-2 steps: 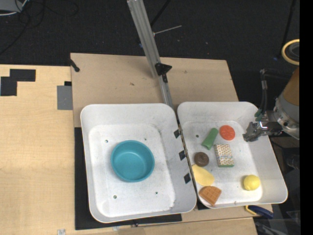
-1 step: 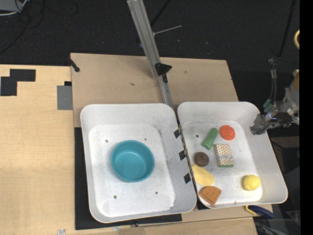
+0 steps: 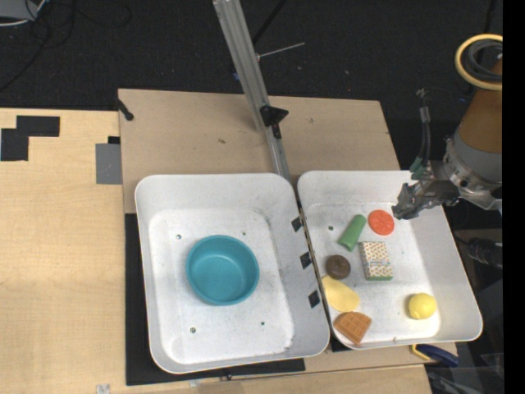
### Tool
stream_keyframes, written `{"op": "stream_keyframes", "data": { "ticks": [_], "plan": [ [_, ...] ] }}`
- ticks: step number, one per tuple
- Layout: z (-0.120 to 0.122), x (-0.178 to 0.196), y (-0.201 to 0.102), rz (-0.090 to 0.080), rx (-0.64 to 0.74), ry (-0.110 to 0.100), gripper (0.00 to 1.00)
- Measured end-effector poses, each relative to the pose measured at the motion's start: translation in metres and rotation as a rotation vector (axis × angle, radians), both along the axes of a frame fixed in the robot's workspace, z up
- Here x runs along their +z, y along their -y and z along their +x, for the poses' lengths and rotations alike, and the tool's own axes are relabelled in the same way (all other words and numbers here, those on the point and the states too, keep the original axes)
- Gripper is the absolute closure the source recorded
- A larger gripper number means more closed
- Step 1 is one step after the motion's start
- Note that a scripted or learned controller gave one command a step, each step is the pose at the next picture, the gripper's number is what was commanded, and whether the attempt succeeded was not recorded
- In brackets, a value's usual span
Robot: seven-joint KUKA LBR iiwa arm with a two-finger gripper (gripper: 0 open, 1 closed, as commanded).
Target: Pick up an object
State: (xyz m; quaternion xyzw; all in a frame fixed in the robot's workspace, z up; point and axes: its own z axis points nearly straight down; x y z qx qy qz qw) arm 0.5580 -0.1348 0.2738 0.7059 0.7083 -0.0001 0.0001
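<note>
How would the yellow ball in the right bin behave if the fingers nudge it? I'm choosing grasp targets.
The yellow ball looks round and smooth, so it would probably roll at a light touch. It sits apart from the other items, near the right bin wall, so it may run along it. The gripper hangs well above it.

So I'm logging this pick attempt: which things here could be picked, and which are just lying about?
Pickable, right bin: green block, orange disc, patterned box, brown ball, yellow piece, waffle piece, yellow ball; gripper nearby.

Lying about: blue bowl, left bin, metal rail.
</note>
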Motion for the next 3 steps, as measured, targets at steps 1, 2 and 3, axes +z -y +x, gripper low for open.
{"op": "stream_keyframes", "data": {
  "ticks": [1, 2, 3],
  "plan": [
    [0.014, 0.000, -0.044, 0.000, 0.000, 0.000, 1.00],
    [0.027, 0.001, -0.091, 0.000, -0.001, -0.001, 1.00],
    [0.040, -0.002, -0.136, 0.001, 0.000, -0.001, 1.00]
  ]
}}
